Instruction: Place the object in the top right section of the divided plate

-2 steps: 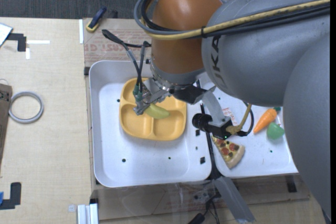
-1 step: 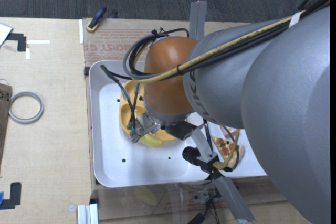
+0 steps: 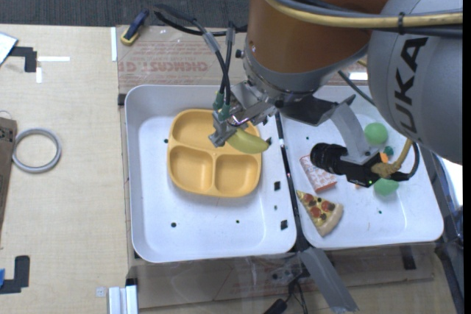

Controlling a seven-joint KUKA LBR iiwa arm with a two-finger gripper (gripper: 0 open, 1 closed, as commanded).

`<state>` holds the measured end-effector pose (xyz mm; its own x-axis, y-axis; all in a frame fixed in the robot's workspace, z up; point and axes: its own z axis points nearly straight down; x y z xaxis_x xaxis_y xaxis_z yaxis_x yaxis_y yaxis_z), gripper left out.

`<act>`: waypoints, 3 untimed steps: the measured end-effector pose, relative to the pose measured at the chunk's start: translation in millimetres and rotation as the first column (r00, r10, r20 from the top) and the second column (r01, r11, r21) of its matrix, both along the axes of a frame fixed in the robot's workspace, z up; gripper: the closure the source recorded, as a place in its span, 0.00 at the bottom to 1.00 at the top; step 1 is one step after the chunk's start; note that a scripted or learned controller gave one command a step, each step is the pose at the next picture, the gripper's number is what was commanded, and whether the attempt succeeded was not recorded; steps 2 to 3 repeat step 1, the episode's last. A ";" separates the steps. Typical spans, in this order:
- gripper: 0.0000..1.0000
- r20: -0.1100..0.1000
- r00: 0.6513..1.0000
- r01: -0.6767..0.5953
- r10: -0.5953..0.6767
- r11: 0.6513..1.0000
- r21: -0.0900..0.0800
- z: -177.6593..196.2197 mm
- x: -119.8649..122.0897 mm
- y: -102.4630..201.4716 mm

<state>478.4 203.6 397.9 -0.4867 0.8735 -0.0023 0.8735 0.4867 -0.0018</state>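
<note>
Hanging at the right rim of the divided plate (image 3: 213,162), the yellow-green banana-like object (image 3: 246,143) sits pinched between the fingers of the gripper (image 3: 229,130), so you can count the claw as clenched on it. It overlaps the plate's top right section but juts past the rim toward the right wall of the left bin (image 3: 147,224).

Watch that overhang: if you let go here, the object's outer end could tip over the rim and slide onto the bin floor, because much of its length seems to lie outside the plate. A tilted release could also send it into the lower right section.

The plate, in the middle of the left bin, carries nothing else. The right bin (image 3: 419,232) holds a pizza slice (image 3: 321,212) near its front left corner, a pink wafer-like block (image 3: 317,173) just behind it, and two green balls (image 3: 376,132) toward the back right.
</note>
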 end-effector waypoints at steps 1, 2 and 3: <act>1.00 -0.001 0.993 -0.120 0.120 0.993 0.000 -70.6 -0.3 13.2; 1.00 -0.001 0.993 -0.120 0.120 0.993 0.000 -70.6 -0.3 13.2; 1.00 -0.001 0.993 -0.120 0.120 0.993 0.000 -70.6 -0.3 13.2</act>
